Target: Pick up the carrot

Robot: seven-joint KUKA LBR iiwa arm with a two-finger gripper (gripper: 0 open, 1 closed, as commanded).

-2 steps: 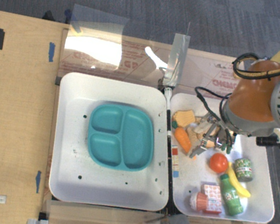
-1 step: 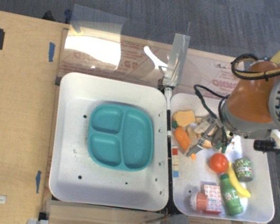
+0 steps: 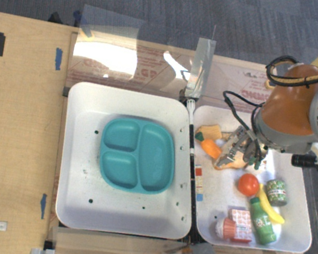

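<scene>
Jaws (image 3: 241, 151): state cannot be told; metal parts blur together at the wrist, hanging low over the right bin (image 3: 294, 238), upper left part. Arm enters from the right, orange band above the wrist, bent downward. Carrot (image 3: 210, 147) lies in the right bin near its left wall, just left of the jaws, beside a tan block (image 3: 210, 131). Whether jaws touch carrot: unclear. Left bin (image 3: 74, 157) holds a teal tray (image 3: 139, 154).

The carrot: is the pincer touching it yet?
Cannot tell. In the camera view the pincer hangs just right of the carrot in the right bin, but its fingertips blur into the items beneath.
</scene>
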